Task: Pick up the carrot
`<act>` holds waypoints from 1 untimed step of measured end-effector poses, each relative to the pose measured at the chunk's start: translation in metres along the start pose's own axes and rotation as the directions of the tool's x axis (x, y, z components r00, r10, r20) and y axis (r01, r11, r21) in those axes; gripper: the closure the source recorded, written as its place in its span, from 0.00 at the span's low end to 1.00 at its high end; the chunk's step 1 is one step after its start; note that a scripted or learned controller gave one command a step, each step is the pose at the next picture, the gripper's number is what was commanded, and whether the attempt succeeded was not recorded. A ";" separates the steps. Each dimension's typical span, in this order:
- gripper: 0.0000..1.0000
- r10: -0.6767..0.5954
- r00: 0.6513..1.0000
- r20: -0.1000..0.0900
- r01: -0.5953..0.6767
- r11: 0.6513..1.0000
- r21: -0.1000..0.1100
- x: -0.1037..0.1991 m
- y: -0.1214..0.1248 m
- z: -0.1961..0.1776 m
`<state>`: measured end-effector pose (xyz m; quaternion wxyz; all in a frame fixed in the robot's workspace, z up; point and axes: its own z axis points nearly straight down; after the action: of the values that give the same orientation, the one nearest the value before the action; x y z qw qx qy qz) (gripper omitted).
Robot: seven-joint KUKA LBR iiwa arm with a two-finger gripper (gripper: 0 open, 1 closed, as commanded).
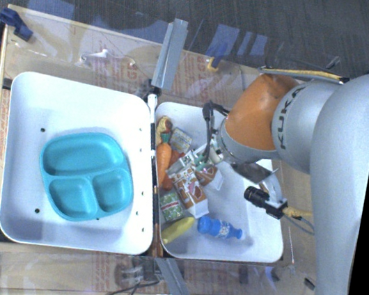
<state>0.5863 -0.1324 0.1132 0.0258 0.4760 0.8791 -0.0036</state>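
Note:
The carrot point(162, 160) is orange and lies lengthwise against the left wall of the right bin point(260, 229), near its far end. My gripper point(204, 155) hangs below the orange wrist band, low over a heap of small packets point(191, 183) just to the right of the carrot. It stands beside the carrot, not around it. The wrist hides part of the gripper.
A blue bottle point(220, 229) and a yellow-green piece point(176, 229) lie at the near end of the right bin. A small brown and green item point(165, 127) sits just beyond the carrot. The left bin point(29, 116) holds a blue divided tray point(87, 176).

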 end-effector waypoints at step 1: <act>0.00 -0.115 0.993 0.011 0.115 0.993 -0.006 0.008 -0.004 -0.002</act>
<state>0.5787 -0.1273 0.1148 0.0316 0.4246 0.9048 -0.0047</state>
